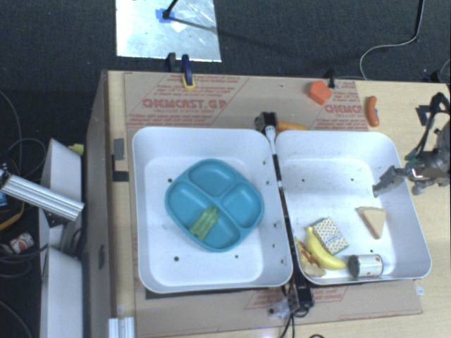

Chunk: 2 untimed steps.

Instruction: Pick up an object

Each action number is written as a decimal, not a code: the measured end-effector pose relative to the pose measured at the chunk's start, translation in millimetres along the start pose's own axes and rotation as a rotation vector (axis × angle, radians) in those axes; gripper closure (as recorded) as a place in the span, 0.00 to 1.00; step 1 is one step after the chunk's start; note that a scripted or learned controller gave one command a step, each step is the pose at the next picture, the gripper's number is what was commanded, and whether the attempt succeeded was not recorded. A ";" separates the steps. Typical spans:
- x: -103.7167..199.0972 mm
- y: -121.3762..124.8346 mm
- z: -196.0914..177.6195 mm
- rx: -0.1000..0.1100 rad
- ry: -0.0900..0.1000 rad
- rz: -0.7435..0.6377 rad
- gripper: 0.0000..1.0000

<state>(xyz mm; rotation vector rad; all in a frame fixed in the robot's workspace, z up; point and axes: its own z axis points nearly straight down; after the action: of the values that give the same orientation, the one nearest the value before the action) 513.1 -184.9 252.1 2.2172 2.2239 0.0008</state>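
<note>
Hovering gripper over right bin — banana, can near

The worktop is a brown board printed with red lettering, and it bears two shallow white bins side by side, the left bin and the right bin, their inner rims touching down the middle. Along its far edge, behind the bins, lie an orange block, a red-orange sausage-shaped piece near the right corner and a small orange piece just behind the right bin's rim. A blue and yellow clamp grips the far edge towards the left.
</note>
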 end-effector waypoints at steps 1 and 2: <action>-21.6 9.2 93.6 0.002 0.001 0.002 0.00; -23.5 22.7 159.6 -0.009 -0.006 0.002 0.00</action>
<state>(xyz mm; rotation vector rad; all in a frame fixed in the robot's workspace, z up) 536.1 -208.4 92.6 2.2123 2.2140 0.0049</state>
